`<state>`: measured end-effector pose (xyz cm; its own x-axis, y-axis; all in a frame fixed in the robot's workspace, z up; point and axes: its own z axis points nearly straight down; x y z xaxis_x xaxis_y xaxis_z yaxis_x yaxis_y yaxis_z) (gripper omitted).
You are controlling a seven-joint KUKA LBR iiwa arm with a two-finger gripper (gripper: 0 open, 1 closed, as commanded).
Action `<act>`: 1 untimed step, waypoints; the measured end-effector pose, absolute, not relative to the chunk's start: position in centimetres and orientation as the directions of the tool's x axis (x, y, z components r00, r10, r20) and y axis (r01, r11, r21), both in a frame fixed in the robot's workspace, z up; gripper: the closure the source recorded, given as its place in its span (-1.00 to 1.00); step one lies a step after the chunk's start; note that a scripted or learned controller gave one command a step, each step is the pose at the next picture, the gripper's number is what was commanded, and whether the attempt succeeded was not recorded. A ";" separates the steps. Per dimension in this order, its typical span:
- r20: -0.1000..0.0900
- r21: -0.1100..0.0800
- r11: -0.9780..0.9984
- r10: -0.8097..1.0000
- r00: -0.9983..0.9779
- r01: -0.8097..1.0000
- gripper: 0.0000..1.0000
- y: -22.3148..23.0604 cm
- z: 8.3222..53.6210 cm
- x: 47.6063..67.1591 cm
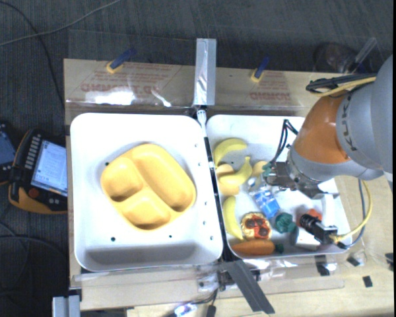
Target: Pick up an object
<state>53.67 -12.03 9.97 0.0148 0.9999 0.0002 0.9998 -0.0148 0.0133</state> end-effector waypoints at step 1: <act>0.001 0.010 0.006 1.000 -0.006 1.000 1.00 -12.5 9.2 55.0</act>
